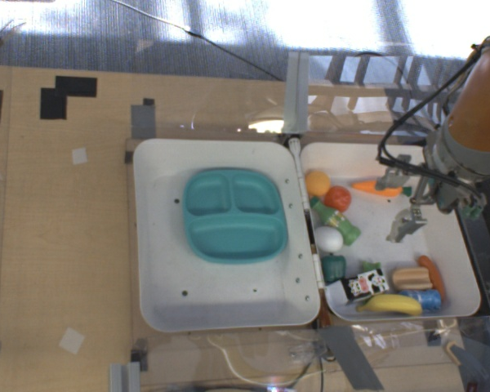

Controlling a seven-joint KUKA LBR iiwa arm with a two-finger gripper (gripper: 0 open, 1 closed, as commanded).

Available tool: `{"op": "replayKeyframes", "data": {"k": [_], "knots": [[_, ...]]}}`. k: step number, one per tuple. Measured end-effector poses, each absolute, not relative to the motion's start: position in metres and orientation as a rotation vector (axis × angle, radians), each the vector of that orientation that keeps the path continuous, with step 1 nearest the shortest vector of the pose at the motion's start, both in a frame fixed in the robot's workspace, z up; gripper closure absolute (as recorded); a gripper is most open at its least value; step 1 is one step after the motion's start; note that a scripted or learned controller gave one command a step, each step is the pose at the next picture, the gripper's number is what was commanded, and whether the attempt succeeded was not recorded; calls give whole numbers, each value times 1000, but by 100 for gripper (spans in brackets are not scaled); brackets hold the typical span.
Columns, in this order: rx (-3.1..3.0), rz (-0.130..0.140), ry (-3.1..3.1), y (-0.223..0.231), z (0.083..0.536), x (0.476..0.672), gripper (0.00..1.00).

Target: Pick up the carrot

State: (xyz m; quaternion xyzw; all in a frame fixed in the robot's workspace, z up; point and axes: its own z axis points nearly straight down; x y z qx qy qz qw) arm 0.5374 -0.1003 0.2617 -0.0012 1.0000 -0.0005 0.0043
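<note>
The grey arm with the orange band comes in from the right, and the top right corner cuts part of it off. Its two-finger gripper hangs over the right white bin. The fingers look small and blurry, so I cannot tell if they are wide or closed. Nothing can be seen between them.

The long orange carrot lies near the back of the right bin, just up and left of the gripper. Its right end goes under the arm's dark parts, so that end is hidden.

The orange ball, the red ball, the green bottle and the white egg lie along the bin's left side. The yellow banana partly covers a blue thing that is hard to make out.

The left white bin holds a teal plastic tray with three parts.
</note>
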Motion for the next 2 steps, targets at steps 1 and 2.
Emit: {"op": "replayKeyframes", "data": {"k": [1, 2], "knots": [[-298, -5, 3117, -181, 248, 578, 0], [-45, 4, 3143, -194, 112, 603, 0]]}}
